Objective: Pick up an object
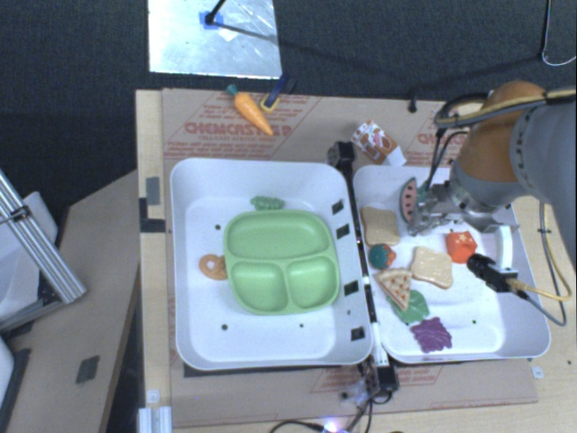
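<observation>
Red-and-green, the watermelon slice (407, 198) lies just beside our end effector (422, 216); whether it is open we cannot tell. It looks light, rigid, slippery; we'd pinch its thin edges.

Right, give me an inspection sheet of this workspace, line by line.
Surface: two white bins, left bin, right bin.
Job's things: watermelon slice, bread, toast, pizza slice, grapes, orange piece in right bin.
Clutter: green plate, pretzel in left bin; carrot outside.
Grippers: gripper low beside the watermelon slice.
Cables: yellow cable.
Surroundings: foil sheet.
</observation>
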Motion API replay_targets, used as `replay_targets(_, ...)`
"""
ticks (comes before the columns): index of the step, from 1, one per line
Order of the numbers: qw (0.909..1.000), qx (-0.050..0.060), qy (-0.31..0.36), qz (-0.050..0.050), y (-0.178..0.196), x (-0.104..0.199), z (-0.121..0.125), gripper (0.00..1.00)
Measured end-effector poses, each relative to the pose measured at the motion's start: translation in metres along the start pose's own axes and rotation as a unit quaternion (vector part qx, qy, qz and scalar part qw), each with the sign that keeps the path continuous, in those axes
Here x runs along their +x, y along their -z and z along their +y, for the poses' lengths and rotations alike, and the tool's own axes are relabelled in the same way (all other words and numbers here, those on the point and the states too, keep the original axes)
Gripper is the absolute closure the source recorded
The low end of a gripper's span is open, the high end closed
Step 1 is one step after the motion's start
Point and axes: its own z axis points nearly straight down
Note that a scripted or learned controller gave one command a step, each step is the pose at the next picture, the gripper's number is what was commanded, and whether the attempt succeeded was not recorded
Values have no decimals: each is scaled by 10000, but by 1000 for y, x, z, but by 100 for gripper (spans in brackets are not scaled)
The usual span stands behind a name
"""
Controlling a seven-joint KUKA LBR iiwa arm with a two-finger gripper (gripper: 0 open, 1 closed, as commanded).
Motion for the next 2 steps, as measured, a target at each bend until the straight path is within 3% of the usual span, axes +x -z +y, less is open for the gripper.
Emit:
replay_targets(1, 10000, -13, -1, -1, 54, 2, -8, 100)
replay_targets(2, 10000, -20, 25, -1, 102, 9, -1, 100)
